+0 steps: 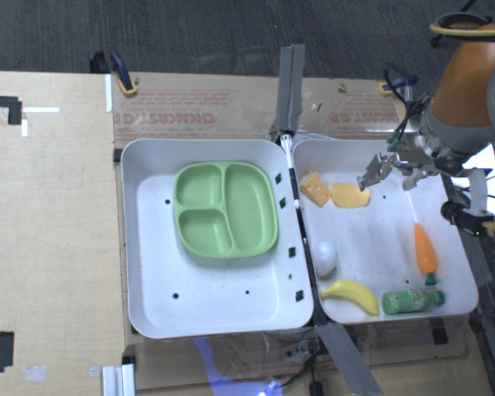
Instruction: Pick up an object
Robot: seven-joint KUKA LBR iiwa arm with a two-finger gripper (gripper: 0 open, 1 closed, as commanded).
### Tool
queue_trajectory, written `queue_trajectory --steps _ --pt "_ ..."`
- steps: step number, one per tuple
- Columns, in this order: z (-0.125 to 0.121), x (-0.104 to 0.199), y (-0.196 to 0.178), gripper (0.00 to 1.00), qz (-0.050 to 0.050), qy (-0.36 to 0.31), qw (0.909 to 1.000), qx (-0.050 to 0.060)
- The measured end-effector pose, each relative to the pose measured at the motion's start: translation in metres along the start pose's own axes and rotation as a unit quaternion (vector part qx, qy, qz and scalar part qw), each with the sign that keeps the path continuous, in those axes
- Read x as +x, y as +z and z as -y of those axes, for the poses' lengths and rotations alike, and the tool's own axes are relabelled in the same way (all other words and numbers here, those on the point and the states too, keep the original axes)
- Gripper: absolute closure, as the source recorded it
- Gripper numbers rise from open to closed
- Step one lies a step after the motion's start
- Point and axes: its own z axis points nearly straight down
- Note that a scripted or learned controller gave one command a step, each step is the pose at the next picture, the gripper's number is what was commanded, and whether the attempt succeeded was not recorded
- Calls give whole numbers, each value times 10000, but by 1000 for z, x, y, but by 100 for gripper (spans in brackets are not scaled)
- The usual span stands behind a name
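My gripper (391, 176) hangs over the back of the right bin (462, 299), open, with nothing between its fingers. Its left fingertip (370, 179) is just above and to the right of a flat yellow slice (350, 195). An orange-yellow cheese wedge (315, 190) lies left of the slice. Further forward in the same bin are a carrot (426, 248), a white ball (323, 258), a banana (351, 296) and a green bottle (411, 301) lying on its side.
The left bin (148, 304) holds a green divided plate (227, 209). A grey divider bar (290, 89) runs between the bins at the back. The arm's orange band (470, 64) stands above the right bin's far right corner.
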Motion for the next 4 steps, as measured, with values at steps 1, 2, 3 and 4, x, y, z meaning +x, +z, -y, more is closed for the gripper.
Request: queue_trajectory --steps 1,2,3,4 --pt "23 -11 97 0 0 -987 9951 -8" --pt "-26 34 100 0 4 -993 9951 -11" --pt "-62 34 97 0 12 -1007 9949 -19" --pt "-63 34 86 100 11 -1017 9948 -33"
